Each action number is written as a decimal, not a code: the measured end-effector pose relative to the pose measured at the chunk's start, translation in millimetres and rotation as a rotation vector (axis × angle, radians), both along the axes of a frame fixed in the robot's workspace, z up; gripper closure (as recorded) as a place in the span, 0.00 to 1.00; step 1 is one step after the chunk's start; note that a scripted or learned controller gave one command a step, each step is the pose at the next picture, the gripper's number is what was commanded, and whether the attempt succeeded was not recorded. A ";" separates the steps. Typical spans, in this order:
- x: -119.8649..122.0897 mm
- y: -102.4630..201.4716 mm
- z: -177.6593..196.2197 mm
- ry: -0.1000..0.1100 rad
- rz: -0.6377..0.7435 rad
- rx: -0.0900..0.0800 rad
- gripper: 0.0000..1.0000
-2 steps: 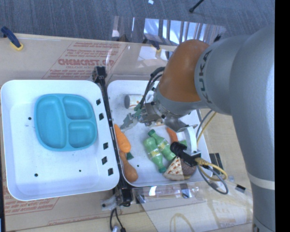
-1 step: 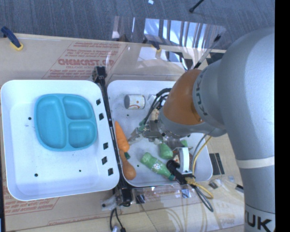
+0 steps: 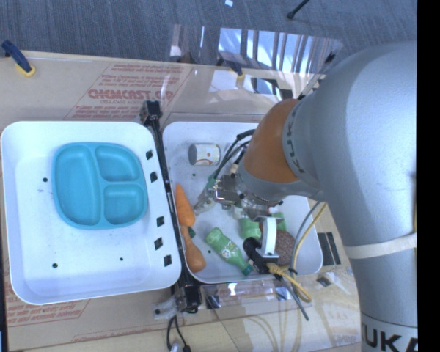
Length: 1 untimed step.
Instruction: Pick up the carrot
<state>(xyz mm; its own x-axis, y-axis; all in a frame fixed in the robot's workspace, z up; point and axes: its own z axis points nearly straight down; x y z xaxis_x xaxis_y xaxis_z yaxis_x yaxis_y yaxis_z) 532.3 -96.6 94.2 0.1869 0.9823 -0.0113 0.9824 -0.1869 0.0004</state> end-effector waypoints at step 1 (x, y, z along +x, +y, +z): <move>9.7 -0.7 -1.9 0.002 -0.058 0.009 0.00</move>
